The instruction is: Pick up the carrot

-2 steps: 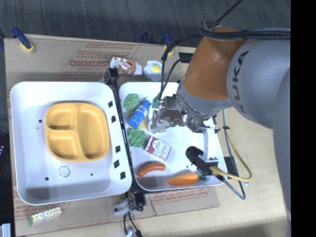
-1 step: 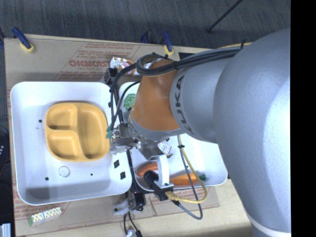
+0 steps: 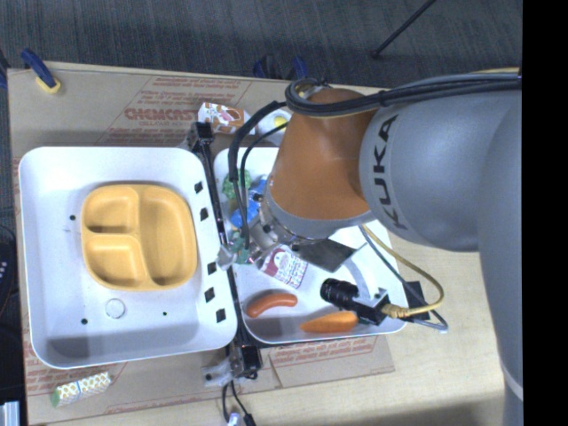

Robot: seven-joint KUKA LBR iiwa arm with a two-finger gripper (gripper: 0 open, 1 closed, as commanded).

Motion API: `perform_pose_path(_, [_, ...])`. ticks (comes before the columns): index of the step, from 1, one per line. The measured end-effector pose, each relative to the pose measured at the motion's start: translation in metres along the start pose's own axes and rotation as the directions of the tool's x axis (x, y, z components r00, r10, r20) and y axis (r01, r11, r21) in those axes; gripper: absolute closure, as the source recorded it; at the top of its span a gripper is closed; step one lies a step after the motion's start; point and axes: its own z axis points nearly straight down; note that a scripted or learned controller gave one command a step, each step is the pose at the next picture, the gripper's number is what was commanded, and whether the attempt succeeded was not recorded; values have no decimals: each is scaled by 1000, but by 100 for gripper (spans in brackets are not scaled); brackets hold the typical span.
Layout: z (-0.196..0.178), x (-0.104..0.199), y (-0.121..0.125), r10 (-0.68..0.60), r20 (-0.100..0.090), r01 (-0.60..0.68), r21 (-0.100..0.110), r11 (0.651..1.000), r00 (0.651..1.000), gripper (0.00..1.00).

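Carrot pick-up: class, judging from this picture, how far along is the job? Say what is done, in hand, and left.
Done: the arm has reached in over the right bin. In hand: nothing visibly; the carrot lies on the bin floor near the front edge, beside a sausage. Left: getting the pincer down onto the carrot, gripping and lifting it.

Orange carrot (image 3: pixel 329 324) (flat) in right bin (image 3: pixel 266 331)

even, soft light; slightly grainy picture, faint shadows inside the bins (image 3: pixel 35 238).

place: robot lab | evidence: KUKA arm (image 3: pixel 426 167), white bins (image 3: pixel 44 238), cardboard-covered bench (image 3: pixel 160 96)
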Motion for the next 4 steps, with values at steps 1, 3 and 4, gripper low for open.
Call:
perform_pose_path(1, [49,-91,-53,21,-2,-21,3,1000,1000,100])
perform_pose_path(3, [1,-75,-43,-1,-1,1,1,1000,1000,100])
perform_pose_path(4, [-46,-145,-83,-99,0,99,0,995,995,100])
